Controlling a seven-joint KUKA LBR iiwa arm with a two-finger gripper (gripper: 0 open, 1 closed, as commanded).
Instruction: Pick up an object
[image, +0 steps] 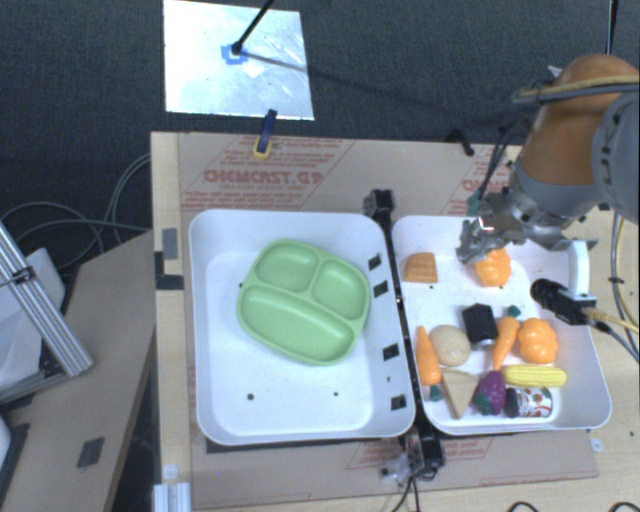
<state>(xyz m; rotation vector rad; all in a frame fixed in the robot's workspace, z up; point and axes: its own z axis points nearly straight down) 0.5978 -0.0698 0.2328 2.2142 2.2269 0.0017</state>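
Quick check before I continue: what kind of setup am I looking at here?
Probably a lab bench for robot grasping trials: two white bins side by side on a cardboard sheet, toy food heaped in the right one, loose cables around.

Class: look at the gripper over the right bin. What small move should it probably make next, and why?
Probably a short, straight descent. The gripper sits right above a small orange toy fruit at the back of the right bin, so lowering onto it seems the natural step before any grasp. Whether it already touches the fruit is unclear.
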